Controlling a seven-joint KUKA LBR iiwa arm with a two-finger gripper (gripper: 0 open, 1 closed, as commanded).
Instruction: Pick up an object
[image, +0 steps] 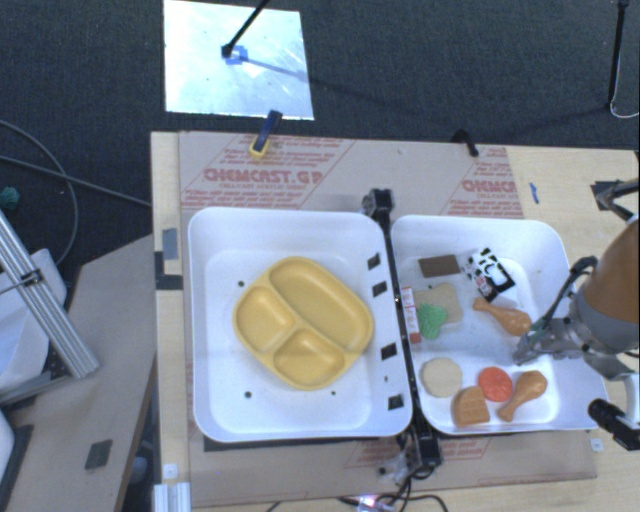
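Claw (530, 347) sits low over the right bin (552, 240), reaching in from the right edge on the grey arm (610, 300), and its tips are a dark tangle against the white floor — I cannot tell whether it is wide or narrow, and nothing shows between them. Any toy here would serve as the thing to pick, and all lie loose in this bin: a drumstick (503, 318) just up and left of the tips, a red piece (494, 381) and a second drumstick (524, 392) just below them, an orange lump (470, 407) and a pale disc (441, 376) further left, a green piece (431, 320) resting on a tan slab (445, 300), a brown block (438, 266), and a black-and-white toy (488, 272) near the back wall. The scatter leaves bare floor around most pieces, which probably gives room for a descent. Judging by where the tips hang, the upper drumstick or the red piece looks the likeliest target, though neither is touched. Left bin (215, 250) holds a yellow tray (303, 322), three compartments, lying flat in the middle — well apart from the arm and seemingly no part of this try. The rounded food shapes could well roll or slip from a pinch, so a centred approach seems wise.
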